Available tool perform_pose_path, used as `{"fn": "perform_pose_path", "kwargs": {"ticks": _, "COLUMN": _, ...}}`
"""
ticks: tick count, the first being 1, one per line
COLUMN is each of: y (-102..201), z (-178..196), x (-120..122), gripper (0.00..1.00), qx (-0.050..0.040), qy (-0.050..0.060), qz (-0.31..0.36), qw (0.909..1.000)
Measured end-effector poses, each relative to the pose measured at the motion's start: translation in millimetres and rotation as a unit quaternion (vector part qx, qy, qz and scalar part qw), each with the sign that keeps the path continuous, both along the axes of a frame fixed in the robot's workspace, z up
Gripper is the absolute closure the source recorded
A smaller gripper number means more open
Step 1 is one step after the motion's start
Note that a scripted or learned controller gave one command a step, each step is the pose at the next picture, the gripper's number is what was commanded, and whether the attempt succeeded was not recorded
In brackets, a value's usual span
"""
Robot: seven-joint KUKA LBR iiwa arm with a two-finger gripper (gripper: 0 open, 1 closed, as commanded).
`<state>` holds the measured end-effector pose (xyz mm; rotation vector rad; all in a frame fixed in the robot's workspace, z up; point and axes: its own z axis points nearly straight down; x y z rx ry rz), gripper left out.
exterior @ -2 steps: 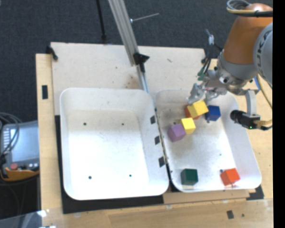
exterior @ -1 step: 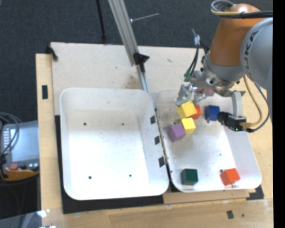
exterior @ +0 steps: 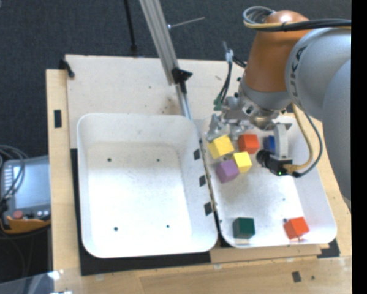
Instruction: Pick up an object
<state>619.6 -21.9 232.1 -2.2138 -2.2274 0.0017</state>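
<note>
Here, gripper hangs over right bin far-left corner; yellow cube apparently directly beneath; finger state: cannot tell.

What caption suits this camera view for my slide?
KUKA arm's gripper hovers over clustered yellow, purple and orange blocks in the right bin.

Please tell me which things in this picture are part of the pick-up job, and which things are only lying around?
Part of the job:
claw
yellow cube
smaller yellow cube
purple cube
orange cube
blue cube
green cube
orange cube at the corner
right bin

Only lying around:
left bin
metal rail
</note>
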Motion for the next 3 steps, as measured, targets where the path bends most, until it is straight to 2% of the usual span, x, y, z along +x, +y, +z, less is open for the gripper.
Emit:
{"fn": "perform_pose_path", "kwargs": {"ticks": 1, "y": 55, "z": -7, "x": -13, "gripper": 1.00, "qx": 0.0002, "qy": 0.000, "qz": 0.001, "qw": 1.0000}}
{"fn": "perform_pose_path", "kwargs": {"ticks": 2, "y": 110, "z": 0, "x": -9, "gripper": 1.00, "qx": 0.0009, "qy": -0.001, "qz": 0.001, "qw": 1.0000}}
{"fn": "perform_pose_path", "kwargs": {"ticks": 3, "y": 106, "z": 0, "x": -9, "gripper": 0.00, "qx": 0.0005, "qy": 0.000, "qz": -0.002, "qw": 1.0000}}
